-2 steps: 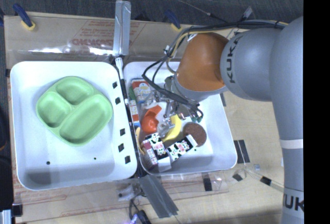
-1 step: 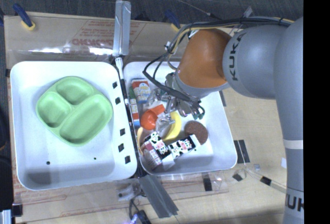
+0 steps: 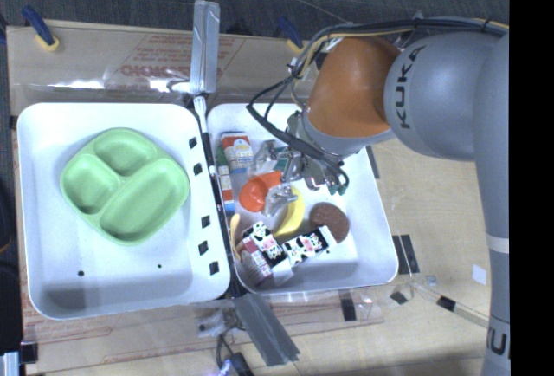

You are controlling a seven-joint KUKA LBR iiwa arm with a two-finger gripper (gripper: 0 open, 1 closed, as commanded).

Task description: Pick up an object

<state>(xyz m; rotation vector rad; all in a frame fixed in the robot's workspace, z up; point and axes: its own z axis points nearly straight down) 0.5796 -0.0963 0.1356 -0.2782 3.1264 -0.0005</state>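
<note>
The right bin holds a pile of small items. An orange round piece lies at its middle, with a yellow banana just right of it. A brown disc sits further right. A black-and-white cow-patterned box lies along the front. A small carton with an orange label stands near the bin's left wall. My gripper hangs low over the orange piece and the banana, its metal parts partly hidden under the orange wrist band. Nothing is visibly held.
The left bin holds a green divided plate. A divider with black clips runs between the bins. Black cables loop off the wrist above the right bin. The grey arm covers the bench's right side.
</note>
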